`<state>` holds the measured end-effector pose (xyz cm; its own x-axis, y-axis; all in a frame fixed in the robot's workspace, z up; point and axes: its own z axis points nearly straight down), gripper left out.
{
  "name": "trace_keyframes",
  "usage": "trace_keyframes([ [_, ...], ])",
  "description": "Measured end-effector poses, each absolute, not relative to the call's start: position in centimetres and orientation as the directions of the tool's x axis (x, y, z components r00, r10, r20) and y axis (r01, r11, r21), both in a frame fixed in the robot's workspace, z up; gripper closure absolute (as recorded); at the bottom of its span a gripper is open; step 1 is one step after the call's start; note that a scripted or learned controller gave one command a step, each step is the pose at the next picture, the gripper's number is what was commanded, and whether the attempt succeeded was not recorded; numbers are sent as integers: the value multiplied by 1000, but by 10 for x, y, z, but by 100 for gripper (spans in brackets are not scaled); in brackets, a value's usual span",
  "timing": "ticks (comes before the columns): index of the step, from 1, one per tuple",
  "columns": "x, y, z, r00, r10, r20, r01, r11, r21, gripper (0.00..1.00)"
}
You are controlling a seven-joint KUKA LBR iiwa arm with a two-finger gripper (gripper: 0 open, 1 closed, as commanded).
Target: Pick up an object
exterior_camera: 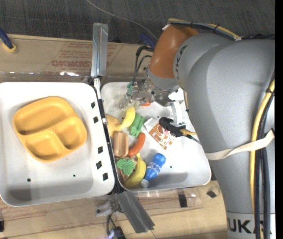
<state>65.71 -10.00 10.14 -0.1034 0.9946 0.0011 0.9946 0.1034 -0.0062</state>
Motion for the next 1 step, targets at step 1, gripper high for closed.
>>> trace_keyframes([
  [1,643,-67,193,176,984,0,984,-176,2,100],
])
